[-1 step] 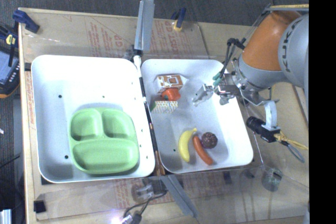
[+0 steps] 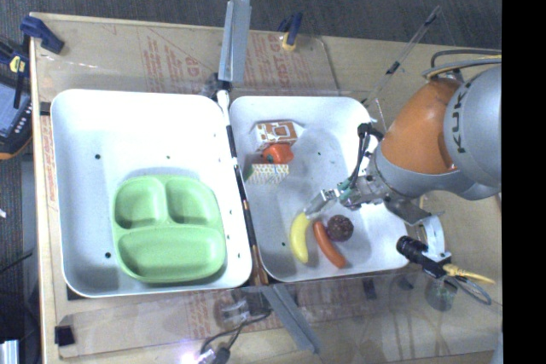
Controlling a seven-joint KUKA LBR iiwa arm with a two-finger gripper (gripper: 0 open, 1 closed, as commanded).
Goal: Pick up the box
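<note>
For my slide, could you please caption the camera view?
Gripper hovers above hotdog in right bin; box untouched.

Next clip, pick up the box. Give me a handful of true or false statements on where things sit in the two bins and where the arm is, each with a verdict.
1. The green tray lies in the left bin. True.
2. The banana lies in the left bin. False: it lies in the right bin, beside the hot dog.
3. The box sits at the far end of the right bin, with a red tomato-like piece just in front of it. True.
4. The end effector is over the green tray. False: it is over the right bin, near the dark round item.
5. The box is lifted clear of the bin. False: it rests in the bin, apart from the end effector.
</note>
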